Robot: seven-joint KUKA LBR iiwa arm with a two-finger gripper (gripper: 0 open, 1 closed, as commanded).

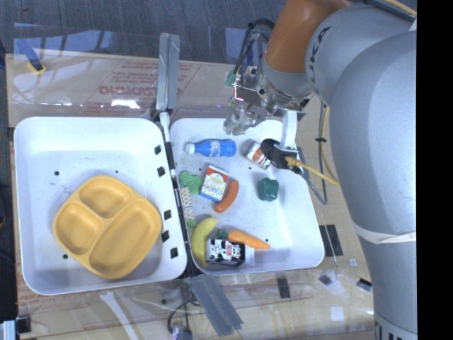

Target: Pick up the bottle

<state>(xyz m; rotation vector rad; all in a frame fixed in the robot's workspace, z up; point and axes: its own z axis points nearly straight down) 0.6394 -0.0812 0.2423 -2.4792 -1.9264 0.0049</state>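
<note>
The bottle (211, 148) lies on its side near the right bin's (301, 218) far edge, long axis running along that edge, cap toward the divider. The gripper (238, 124) hangs just beyond its base end; whether it is gripping anything cannot be told.

bottle (211, 148) in right bin (301, 243), behind banana (202, 236)

A robotics lab: a taped counter (85, 83) bears two white bins (28, 190), toy food (226, 197) and loose cables (322, 168).
</note>
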